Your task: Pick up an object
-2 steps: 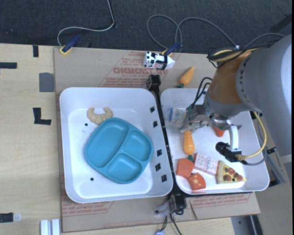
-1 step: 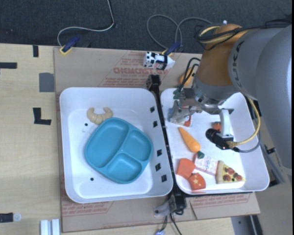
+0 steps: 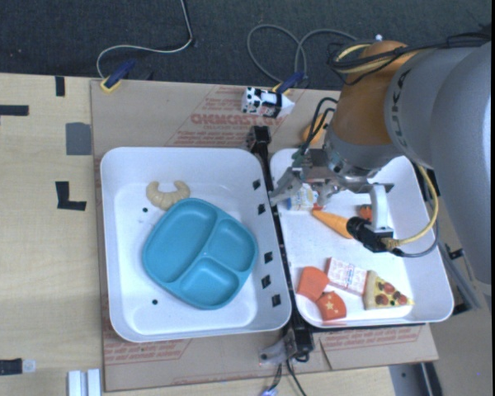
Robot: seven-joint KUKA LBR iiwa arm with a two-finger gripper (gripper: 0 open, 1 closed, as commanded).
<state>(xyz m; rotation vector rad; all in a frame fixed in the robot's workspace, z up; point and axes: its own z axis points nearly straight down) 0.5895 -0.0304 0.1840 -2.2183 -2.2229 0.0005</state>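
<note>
Presently we list the gripper (image 3: 307, 190) low over the upper left corner of the right bin (image 3: 425, 304), and we cannot tell whether it is released or clenched, since the wrist hides that part. Nearest it lies the carrot (image 3: 332, 220), a small orange toy slanting across the upper middle of that bin, just beside the gripper and apart from the other pieces; we take it as the likeliest object for the pick. We judge it light, stiff and smooth, so it may roll or slip (a tapered shape seldom sits steady under a squeeze), and the thicker middle, taken across its width, looks the safest hold. Right bin, further contents: a red wedge (image 3: 312, 282) and a red tomato-like piece (image 3: 332, 305) at the lower left, a white carton (image 3: 346, 274) beside them, a pizza slice (image 3: 385, 292) toward the lower right, all lying close together. Left bin (image 3: 115, 221): a blue divided plate (image 3: 200, 252) at the centre, tilted in plan, and a pale croissant (image 3: 167, 192) just above it near the upper wall. Both bins sit on a cardboard sheet (image 3: 148, 114) on the tabletop (image 3: 33, 262).
</note>
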